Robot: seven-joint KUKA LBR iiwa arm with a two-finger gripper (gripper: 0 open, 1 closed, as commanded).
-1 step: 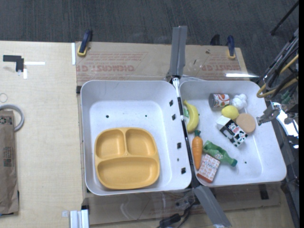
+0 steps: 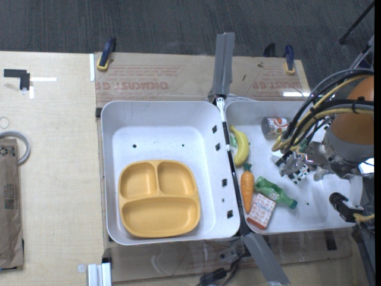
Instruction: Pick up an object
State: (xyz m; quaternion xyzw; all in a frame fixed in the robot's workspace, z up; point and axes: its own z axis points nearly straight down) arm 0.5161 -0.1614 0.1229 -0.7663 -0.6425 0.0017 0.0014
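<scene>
We could not make out the pincer (image 2: 296, 170) clearly: cables and the arm's (image 2: 351, 133) grey wrist covered most of it, and whether it was clenched or released we cannot tell. Something small, black-and-white spotted (image 2: 302, 173) showed right at the pincer; we could not tell whether it was held or only lying beneath.

We took the pincer as landmark. The green packet (image 2: 275, 193) lay just below-left of it, apart from it. The red-and-white carton (image 2: 261, 211) lay further down-left, touching the green packet's end. The carrot (image 2: 247, 188) stood lengthwise to the left, near the right bin's (image 2: 309, 216) left wall, with the banana (image 2: 240, 145) up-left, against that same wall. The can (image 2: 275, 126) lay on its side above-left, near the far wall.

Bare bin floor lay below the pincer, toward the near wall. Well to the left, in the left bin (image 2: 149, 115), sat a yellow divided tray (image 2: 159, 197). The arm's lower part was cut off at the right.
</scene>
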